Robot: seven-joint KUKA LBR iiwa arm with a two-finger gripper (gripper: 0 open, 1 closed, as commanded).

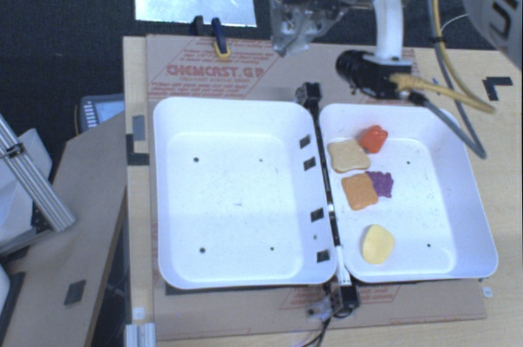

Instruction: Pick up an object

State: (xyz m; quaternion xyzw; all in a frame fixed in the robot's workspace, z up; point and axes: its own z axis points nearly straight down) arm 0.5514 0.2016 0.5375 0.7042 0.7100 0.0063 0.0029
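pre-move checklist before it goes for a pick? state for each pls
1. Targets present in the right white bin: ok. Five pieces sit there: tan bread-shaped slice, red-orange lump, orange square slice, purple cluster, pale yellow oval piece.
2. Isolated target: ok. The yellow oval lies apart from the rest.
3. Cluttered targets: not ok. The orange square and the purple cluster touch; the bread slice and the red-orange lump sit very close.
4. Claw position: not ok. It hangs above the bench's far edge, outside both bins.
5. Claw empty: cannot tell, blurred.
6. Yellow cable near the right bin's far corner: cannot tell if it clears the path.
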